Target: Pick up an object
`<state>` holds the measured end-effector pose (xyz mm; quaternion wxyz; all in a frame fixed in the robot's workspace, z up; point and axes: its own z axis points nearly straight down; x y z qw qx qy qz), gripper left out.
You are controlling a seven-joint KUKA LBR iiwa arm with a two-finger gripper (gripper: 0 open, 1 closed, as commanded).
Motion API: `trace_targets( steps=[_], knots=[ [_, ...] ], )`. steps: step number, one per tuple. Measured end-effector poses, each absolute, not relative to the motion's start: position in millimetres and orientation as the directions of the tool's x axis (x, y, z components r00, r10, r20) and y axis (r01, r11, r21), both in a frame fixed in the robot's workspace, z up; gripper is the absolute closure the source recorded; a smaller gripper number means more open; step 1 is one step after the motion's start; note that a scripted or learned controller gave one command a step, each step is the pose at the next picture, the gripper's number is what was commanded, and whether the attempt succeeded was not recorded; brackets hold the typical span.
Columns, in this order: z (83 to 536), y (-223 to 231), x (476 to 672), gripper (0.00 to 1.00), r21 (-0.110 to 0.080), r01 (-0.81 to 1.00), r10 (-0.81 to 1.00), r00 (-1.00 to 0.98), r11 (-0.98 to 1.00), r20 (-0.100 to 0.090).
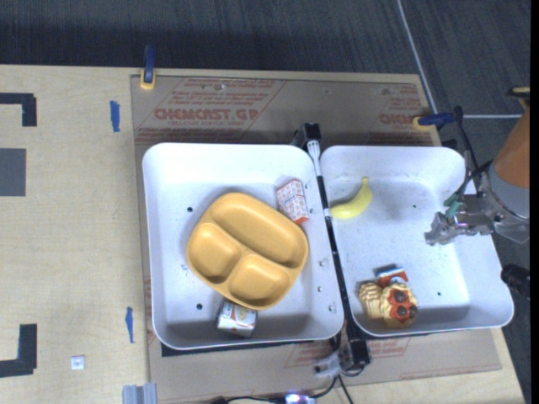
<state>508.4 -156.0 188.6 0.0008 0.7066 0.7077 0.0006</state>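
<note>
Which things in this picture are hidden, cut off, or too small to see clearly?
- Claw, camera view: small and blurred, so its opening cannot be judged.
- Arm: cut off by the right edge.
- Small packet in the left bin: partly covered by the yellow tray; its print is too small to read.
- Red-patterned carton: label unreadable.
- Toy in the right bin, near the banana: too small to identify.

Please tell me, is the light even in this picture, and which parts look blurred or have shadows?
Camera view: light is soft and fairly even; the yellow tray casts a faint shadow on the left bin; the banana has a dim shadow beside it in the right bin; the gripper looks slightly blurred.
</note>
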Motion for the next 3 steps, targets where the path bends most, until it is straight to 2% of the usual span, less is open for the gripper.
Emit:
trace_targets(
  steps=[1, 2, 3],
  knots=[
    [212, -76, 479.9, 1.0, 0.0, 1.0, 1.0, -0.002, 0.002, 0.001],
    [212, -12, 480.7, 1.0, 0.001, 1.0, 1.0, -0.002, 0.002, 0.001],
    [185, -83, 513.0, 1.0, 0.002, 1.0, 1.0, 0.0, 0.0, -0.002]
  ],
)
